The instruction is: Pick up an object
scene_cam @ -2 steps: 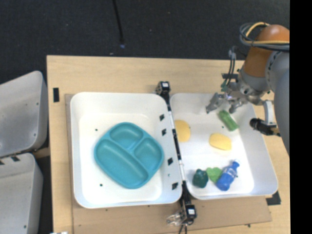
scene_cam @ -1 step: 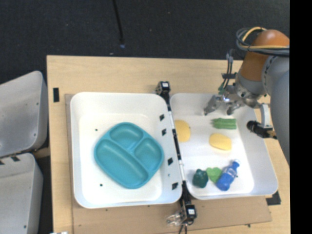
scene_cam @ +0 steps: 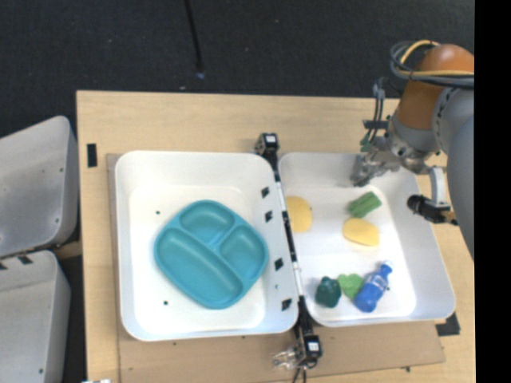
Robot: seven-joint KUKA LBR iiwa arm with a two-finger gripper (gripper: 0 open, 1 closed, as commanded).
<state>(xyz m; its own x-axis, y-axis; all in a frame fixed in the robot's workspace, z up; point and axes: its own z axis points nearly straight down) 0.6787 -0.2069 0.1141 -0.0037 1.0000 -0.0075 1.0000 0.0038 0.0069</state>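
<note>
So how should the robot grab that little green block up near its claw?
Probably across the green block's short width, coming straight down from above. It lies flat and slanted in the right bin, longer than wide, with bare floor around it, so the fingers have room on both long sides. The gripper hangs just above it. The yellow piece below lies apart from it.

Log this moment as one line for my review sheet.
gripper: above right bin, far end | nearest: green block | holding: nothing seen | left bin: teal tray
</note>
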